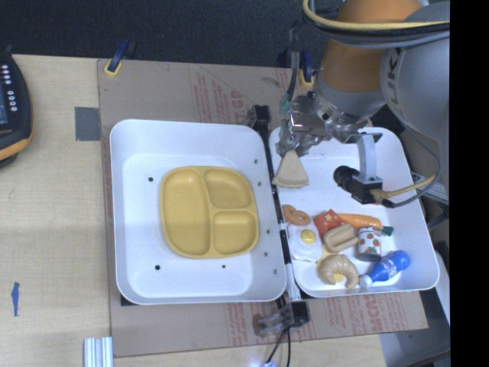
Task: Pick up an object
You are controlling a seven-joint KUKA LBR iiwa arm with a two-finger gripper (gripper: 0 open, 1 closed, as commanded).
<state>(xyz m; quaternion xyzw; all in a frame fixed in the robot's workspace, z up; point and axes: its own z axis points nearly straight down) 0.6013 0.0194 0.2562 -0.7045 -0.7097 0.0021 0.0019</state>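
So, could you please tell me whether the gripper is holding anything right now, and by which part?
The gripper appears to pinch the tan wedge-shaped toy by its narrow top tip, over the right bin.

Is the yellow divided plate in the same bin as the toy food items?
No. The yellow divided plate lies alone in the left bin, while the toy food items sit in the right bin.

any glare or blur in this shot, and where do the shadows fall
Camera view: the left bin is bright, nearly washed out around the yellow tray; the arm darkens the right bin's upper part; the toys are sharp enough to tell apart, while the gripper is dim and soft.
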